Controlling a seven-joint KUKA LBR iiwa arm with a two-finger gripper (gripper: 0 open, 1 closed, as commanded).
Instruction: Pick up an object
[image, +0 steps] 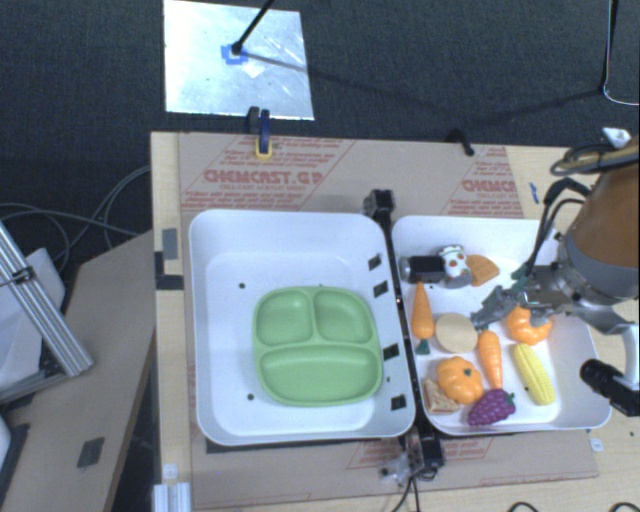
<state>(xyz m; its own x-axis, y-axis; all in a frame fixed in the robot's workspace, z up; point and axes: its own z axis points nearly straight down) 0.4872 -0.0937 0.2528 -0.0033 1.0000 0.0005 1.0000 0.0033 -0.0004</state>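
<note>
While its fingers' state cannot be told, the gripper (500, 303) hovers just beside the orange pepper (527, 326).

A green divided plate (318, 345) is lying in the left white bin (215, 300). Behind the bins, brown cardboard (300, 170) (printed with red lettering) is covering the bench, and a silvery sheet (200, 60) is lying on the dark floor.
</note>
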